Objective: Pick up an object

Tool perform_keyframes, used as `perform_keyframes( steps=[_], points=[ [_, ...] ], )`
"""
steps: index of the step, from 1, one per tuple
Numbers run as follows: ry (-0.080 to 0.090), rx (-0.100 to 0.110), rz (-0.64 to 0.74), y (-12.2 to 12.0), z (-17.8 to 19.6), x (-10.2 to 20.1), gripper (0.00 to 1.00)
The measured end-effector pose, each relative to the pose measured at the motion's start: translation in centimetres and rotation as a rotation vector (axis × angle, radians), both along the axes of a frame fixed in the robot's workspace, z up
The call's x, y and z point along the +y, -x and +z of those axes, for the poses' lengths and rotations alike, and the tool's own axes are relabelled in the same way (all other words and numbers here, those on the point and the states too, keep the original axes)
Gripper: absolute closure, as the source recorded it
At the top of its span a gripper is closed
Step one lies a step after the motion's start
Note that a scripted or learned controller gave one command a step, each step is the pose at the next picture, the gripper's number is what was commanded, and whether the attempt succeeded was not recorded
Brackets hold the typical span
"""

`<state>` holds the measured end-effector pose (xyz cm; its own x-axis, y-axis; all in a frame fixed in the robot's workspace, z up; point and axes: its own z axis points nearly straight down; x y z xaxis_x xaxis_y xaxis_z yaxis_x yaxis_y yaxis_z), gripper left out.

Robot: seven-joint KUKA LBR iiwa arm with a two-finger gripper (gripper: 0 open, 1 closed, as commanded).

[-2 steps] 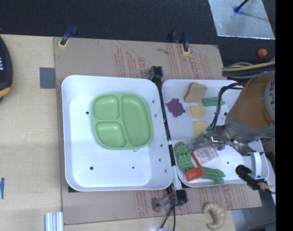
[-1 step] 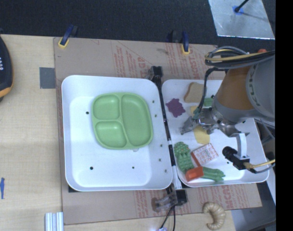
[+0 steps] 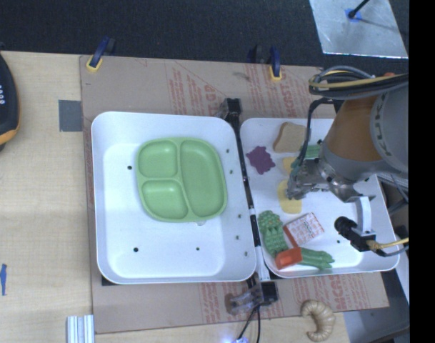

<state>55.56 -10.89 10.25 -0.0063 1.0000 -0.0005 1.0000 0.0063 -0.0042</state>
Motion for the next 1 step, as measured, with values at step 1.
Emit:
perform_keyframes(
  steps=[1],
  points=[
    [0.0,0.001,0.0,0.02,-0.05,0.01,0.0]
  ],
)
